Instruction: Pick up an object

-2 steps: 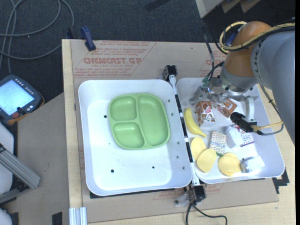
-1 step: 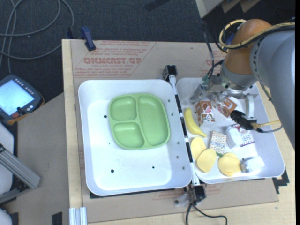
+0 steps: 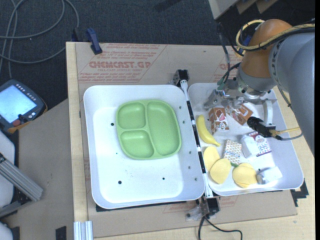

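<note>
My gripper [image 3: 226,97] hangs low over the far left part of the right bin [image 3: 260,190], just above a brown and white snack packet [image 3: 218,120]. An orange packet [image 3: 241,114] lies beside it, under the wrist. A banana [image 3: 204,130] rests along the bin's left wall. Nearer the front lie three yellow lemon-like fruits [image 3: 220,170], a small patterned packet [image 3: 233,150], a white and red carton [image 3: 257,144] and a small white and grey item [image 3: 268,174]. Nothing is visibly held.
The left bin [image 3: 145,179] holds a green divided plate [image 3: 148,129]. A blue clamp [image 3: 93,40] sits at the board's far left corner. A hand-held screen [image 3: 17,106] and cables lie off the bench to the left.
</note>
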You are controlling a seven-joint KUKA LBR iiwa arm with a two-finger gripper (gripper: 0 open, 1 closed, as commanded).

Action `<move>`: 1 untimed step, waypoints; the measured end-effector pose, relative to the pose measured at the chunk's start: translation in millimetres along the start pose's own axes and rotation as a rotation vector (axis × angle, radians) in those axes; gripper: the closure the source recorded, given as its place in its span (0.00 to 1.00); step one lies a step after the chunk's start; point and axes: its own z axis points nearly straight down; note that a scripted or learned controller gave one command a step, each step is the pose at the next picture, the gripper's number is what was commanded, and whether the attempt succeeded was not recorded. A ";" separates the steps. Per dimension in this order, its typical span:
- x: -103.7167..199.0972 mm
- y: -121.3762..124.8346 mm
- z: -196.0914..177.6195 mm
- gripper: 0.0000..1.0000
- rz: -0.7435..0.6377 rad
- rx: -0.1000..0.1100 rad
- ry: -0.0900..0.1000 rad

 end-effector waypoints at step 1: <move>0.4 0.2 0.1 0.00 0.000 0.000 -0.001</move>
